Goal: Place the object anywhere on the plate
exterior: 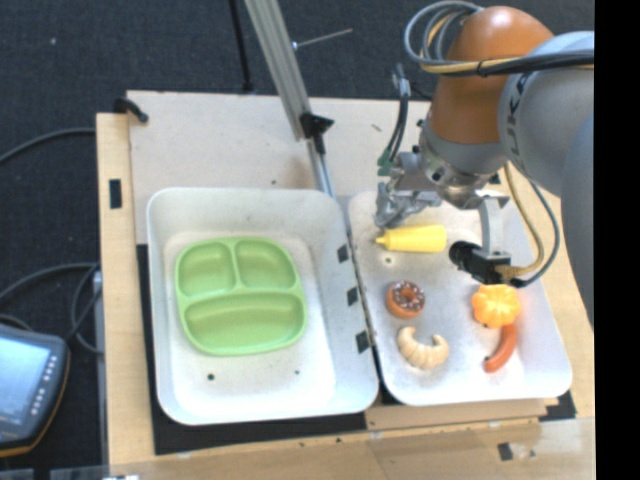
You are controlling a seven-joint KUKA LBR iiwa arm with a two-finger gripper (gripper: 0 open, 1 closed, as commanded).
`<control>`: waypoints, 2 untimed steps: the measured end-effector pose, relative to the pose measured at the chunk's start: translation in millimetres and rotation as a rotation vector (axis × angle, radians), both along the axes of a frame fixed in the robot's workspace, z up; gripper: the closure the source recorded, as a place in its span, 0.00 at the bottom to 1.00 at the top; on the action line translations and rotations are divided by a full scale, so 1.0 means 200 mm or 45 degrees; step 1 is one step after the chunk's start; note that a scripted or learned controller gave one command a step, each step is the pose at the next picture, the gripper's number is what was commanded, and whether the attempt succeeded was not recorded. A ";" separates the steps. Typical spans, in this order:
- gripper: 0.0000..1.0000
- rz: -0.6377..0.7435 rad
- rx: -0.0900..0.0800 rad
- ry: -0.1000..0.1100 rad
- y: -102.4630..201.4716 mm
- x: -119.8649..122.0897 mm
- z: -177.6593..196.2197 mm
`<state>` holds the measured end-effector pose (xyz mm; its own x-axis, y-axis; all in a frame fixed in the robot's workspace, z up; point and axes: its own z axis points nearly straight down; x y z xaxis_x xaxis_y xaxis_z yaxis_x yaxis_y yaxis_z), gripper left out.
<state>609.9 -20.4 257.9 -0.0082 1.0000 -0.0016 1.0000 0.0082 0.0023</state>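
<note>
Gripper (398, 208): low over the far end of the right bin (540, 368), directly above the yellow corn cob (412, 239); whether it grips the cob or is released cannot be told, as the wrist hides its tip.

Yellow corn cob: lying crosswise in the right bin, just beneath the gripper.

Doughnut (406, 298): near the cob, toward the front.

Croissant (423, 349): just in front of the doughnut.

Orange pepper (496, 306): right of the doughnut, touching a red chilli (502, 349).

Green plate (240, 294): three compartments, in the left bin (170, 378), well apart from the cob; the raised rims of the two bins lie between them.

Aluminium post (282, 58): slanting behind the bins.
</note>
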 end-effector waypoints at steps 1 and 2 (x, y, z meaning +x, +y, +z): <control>1.00 -0.010 0.001 -0.001 -0.06 0.02 0.08; 1.00 -0.001 0.004 0.007 0.26 -0.24 0.05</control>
